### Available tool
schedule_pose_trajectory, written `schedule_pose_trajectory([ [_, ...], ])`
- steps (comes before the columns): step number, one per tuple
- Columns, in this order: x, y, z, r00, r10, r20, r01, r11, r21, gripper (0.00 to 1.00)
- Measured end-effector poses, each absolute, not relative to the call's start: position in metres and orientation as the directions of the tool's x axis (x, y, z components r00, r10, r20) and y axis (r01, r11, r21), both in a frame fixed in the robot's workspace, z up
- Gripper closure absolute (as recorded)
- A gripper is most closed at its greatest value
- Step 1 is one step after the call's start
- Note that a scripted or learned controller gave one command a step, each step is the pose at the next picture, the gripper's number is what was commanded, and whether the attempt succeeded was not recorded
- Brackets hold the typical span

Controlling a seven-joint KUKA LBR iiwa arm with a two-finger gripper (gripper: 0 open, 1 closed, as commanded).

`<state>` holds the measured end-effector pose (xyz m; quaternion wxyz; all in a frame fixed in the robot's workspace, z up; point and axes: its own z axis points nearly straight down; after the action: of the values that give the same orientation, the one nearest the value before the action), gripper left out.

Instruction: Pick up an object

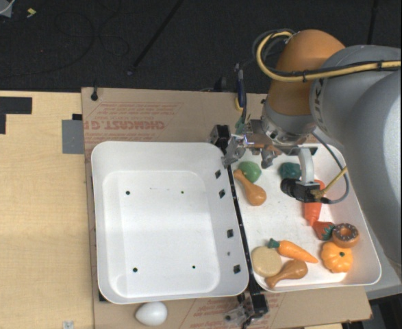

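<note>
White egg is seen on the bench, far down-left of the gripper. Just below the gripper lie a green piece and a tan gourd. Whether the gripper is spread cannot be told. A straight descent onto the green piece is advised, with the bin wall avoided.

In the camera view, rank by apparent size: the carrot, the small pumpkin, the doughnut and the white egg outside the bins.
1. carrot, longest
2. white egg and small pumpkin, too alike to separate
3. doughnut, smallest
</note>
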<state>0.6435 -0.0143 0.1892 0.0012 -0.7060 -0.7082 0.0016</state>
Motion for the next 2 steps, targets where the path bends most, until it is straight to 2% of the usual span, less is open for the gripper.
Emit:
schedule_pose_trajectory([
  [1, 0.6435, -0.0143, 0.1892, -0.003, 1.0, -0.001, 1.0, 0.003, -0.004, 0.0],
  [2, 0.6435, -0.0145, 0.1986, -0.006, 1.0, -0.001, 1.0, 0.006, -0.007, 1.0],
])
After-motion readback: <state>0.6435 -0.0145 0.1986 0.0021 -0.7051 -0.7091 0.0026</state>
